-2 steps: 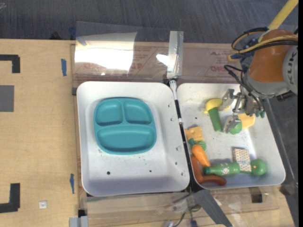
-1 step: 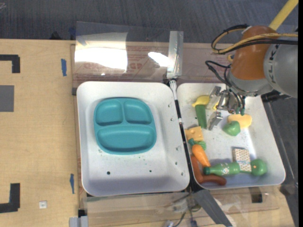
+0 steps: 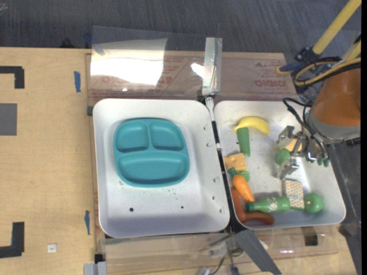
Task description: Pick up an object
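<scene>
Camera view shows the gripper point(image 3: 295, 150) low in the right bin point(image 3: 335, 211), at a small green object point(image 3: 282, 156); whether it grips this, I cannot tell. Nothing looks lifted yet. Banana point(image 3: 254, 124), carrot point(image 3: 243, 188) and green bottle point(image 3: 287, 203) lie untouched.

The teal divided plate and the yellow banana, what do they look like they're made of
Teal divided plate: probably moulded plastic, matte to satin. Its colour is even, the ridges between the compartments are rounded, and the shine is soft.

Banana: likely a plastic toy. It is a uniform bright yellow, smooth, with no spots or stem detail. Whether it is hard plastic or rubber cannot be told from this view.
</scene>
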